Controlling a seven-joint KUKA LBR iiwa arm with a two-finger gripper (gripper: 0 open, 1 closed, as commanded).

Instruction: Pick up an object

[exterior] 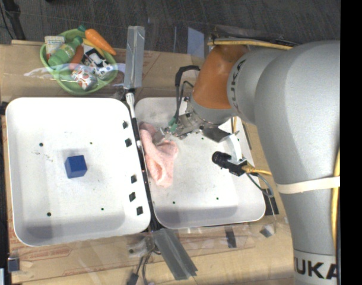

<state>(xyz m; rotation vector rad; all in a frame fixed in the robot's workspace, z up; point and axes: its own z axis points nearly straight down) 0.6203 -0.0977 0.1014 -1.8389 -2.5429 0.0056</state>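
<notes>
A pink cloth [159, 157] lies crumpled along the left side of the right bin [199, 209]. My gripper [171, 129] is down low at the cloth's upper edge, touching or just above it, with the grey arm and its orange band reaching in from the right. A blue cube [76, 165] rests in the middle of the left bin [27, 218], far from the gripper.
A green bowl [80, 86] full of toy food, with an orange carrot on top, stands beyond the left bin at the back. A divider with black clips [133, 159] runs between the two bins. The arm's bulk covers the right side of the bench.
</notes>
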